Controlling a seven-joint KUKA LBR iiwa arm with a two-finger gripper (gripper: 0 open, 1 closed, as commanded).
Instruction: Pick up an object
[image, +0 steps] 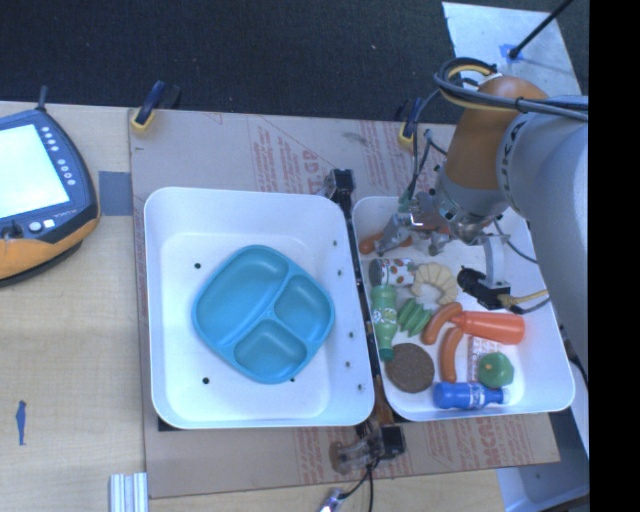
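**Arm poised over rear of right bin; contents lie unheld**

Nearest the camera, along the front edge of the right bin (560, 400), lies a blue bottle (468, 397) on its side, with a green round piece (495, 369) just behind it and a brown disc (410, 368) to its left. Behind these lie an orange carrot-like piece (492, 326), two sausage-shaped pieces (446, 335), a green bottle (384, 315) along the bin's left wall, a small green pod (413, 317) and a pale yellow piece (436, 280). All rest on the bin floor, crowded and partly touching.

Left bin (165, 300) carries a blue divided plate (263, 313), lying flat near its middle.

Farther back, the grey arm (545, 170) enters from the right, its orange band (480, 135) above the wrist, bent downward over the rear of the right bin. End effector (428, 232) sits at the bin's back left corner. Finger state: cannot be determined; nothing is visibly held.

On the worktop (70, 350) at far left lies a control pendant (40, 195).
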